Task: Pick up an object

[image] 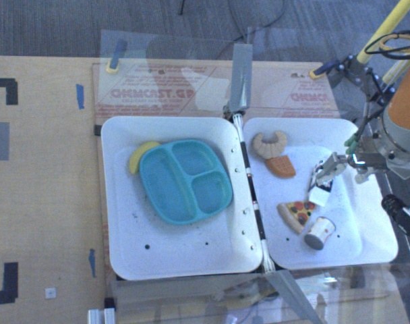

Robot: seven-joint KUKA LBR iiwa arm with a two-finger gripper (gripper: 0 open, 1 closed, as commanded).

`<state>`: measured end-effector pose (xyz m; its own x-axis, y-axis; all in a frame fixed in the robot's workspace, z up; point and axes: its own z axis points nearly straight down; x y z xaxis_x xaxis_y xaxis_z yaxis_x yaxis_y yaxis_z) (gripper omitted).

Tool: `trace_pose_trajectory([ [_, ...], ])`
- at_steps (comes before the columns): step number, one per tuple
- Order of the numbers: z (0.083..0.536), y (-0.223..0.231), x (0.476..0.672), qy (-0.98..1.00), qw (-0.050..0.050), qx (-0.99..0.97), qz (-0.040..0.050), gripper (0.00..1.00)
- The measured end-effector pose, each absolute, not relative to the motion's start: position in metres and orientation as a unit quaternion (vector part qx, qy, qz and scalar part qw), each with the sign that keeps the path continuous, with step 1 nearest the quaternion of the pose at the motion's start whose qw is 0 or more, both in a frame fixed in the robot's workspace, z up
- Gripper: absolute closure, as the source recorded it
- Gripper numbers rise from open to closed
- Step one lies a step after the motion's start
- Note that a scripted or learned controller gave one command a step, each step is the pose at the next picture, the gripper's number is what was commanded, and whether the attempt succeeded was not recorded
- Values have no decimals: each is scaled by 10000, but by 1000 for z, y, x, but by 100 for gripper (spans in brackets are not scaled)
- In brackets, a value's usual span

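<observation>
My gripper hangs over the middle of the right bin, reaching in from the right. Just below and left of it lies a toy pizza slice. A white and grey cup lies on its side next to the slice. A tan croissant-shaped toy and an orange wedge sit at the bin's far left. A small white piece shows right under the gripper; whether it is held or part of the gripper is unclear.
The left bin holds a blue divided plate with a yellow banana poking out from under its far left edge. A raised divider separates the bins. Cables and the arm's body crowd the right side.
</observation>
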<state>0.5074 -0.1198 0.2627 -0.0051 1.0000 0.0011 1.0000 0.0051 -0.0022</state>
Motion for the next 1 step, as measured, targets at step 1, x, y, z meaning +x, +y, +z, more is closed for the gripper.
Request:
trace_pose_trajectory([
  [1, 118, -166, 573, -7040, -8, -7102, -4, 0],
])
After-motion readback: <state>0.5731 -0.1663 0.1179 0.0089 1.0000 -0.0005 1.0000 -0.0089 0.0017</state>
